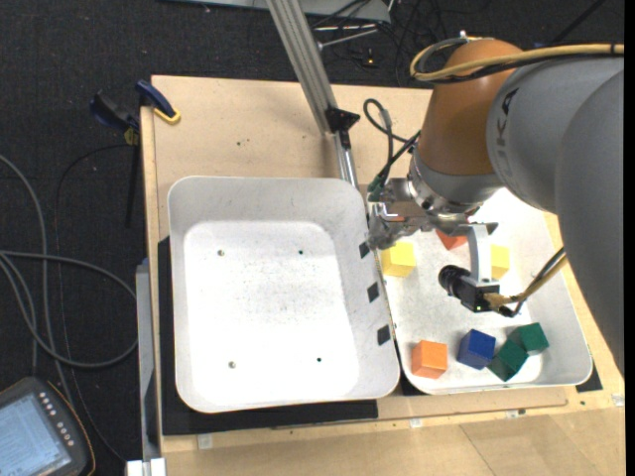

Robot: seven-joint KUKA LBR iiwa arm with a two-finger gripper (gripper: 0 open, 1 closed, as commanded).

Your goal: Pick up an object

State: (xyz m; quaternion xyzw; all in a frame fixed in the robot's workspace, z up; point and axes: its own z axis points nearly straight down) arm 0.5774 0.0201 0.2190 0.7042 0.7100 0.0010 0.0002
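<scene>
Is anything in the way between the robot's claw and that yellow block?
Nothing visible. The gripper hangs right above the yellow block at the right bin's left side. The orange, blue and green blocks sit farther off.

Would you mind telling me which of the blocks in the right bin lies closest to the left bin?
The yellow block near the shared wall, just below the wrist; the orange block, blue block and green blocks sit farther right.

Two white bins [263, 201]; two yellow blocks [399, 259], two green blocks [532, 337], one orange block [430, 358], one blue block [477, 348], perhaps one red block [452, 238], mostly hidden.
</scene>
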